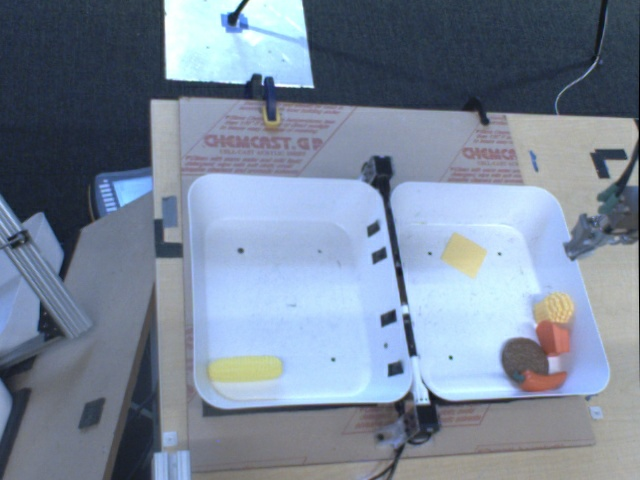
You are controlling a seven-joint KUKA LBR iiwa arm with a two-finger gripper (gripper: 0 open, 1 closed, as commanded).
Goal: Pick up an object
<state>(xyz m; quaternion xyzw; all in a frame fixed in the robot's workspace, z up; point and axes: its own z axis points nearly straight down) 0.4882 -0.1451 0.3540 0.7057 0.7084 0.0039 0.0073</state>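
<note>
In the right bin (500,200) a flat yellow square piece (464,254) lies near the middle. Clustered in that bin's front right corner are a small yellow knobbly piece (555,308), a red-orange block (554,337), a round brown disc (521,358) and an orange strip (544,379). A long yellow piece (245,369) lies in the front left corner of the left bin (290,193). My gripper (583,238) pokes in at the right edge of the view, just outside the right bin's right rim, apart from every object.
Both bins sit on a cardboard sheet (300,138) on the wooden bench. Black clips (380,258) line the seam between the bins. A cable bundle (405,428) hangs at the front, and a clamp (268,103) stands at the back.
</note>
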